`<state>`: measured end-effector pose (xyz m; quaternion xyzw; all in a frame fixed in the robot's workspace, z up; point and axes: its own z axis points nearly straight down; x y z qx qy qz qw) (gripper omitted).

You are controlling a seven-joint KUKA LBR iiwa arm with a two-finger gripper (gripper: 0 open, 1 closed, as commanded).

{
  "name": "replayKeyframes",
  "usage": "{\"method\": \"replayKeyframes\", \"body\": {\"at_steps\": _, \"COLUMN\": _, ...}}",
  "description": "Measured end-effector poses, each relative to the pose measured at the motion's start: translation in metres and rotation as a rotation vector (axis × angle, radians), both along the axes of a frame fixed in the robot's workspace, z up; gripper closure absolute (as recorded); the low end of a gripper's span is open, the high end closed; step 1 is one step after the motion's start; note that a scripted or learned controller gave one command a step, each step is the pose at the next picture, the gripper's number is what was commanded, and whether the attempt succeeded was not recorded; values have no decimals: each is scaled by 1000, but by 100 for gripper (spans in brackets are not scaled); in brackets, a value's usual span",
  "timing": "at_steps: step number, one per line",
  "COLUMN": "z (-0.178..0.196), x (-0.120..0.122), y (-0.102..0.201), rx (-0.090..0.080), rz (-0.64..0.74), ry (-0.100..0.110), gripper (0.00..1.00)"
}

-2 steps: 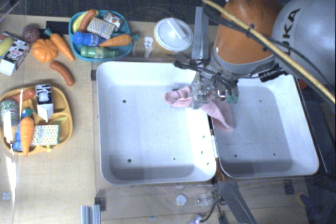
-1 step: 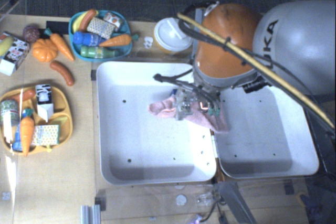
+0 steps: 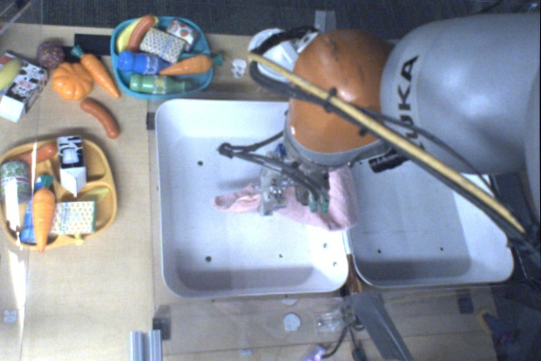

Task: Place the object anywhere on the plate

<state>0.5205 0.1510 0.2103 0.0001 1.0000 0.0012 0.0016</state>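
Grey arm [image 3: 456, 89] hangs over the left bin [image 3: 182, 182], jaws [image 3: 292, 197] touching pink cloth [image 3: 254, 200]; grip unclear.

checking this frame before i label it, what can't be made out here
- Gripper: in the camera view the arm's orange band and wrist sit over it, so its finger state is unreadable.
- Pink cloth: partly covered by the gripper; whether it is gripped or just lying in the left bin cannot be told.
- Plate: I cannot pick one out; the arm hides much of the right bin.
- Toy food in the blue bowl: too small to name.
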Motion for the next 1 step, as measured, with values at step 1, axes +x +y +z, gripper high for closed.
{"method": "replayKeyframes", "body": {"at_steps": 1, "z": 0, "x": 0, "y": 0, "rx": 0, "rz": 0, "ry": 0, "gripper": 0}}
